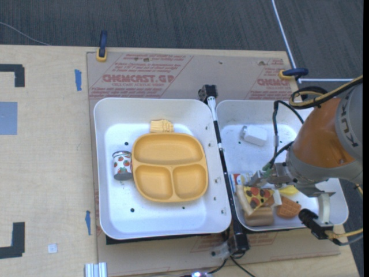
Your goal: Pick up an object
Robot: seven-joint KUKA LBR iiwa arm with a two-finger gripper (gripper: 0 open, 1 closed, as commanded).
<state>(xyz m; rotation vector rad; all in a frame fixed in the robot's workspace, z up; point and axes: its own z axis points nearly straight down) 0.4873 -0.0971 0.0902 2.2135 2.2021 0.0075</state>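
The gripper point(271, 180) hangs low over the right bin point(230, 115), just above a cluster of toy food — a pizza slice point(259, 197), a bread block point(259, 216), an orange piece point(289, 208); whether its fingers are apart or together cannot be told. It appears to be in the descent before a grasp; next comes closing squarely on one item. In the left bin point(109, 111) lies a yellow divided plate point(170, 167).
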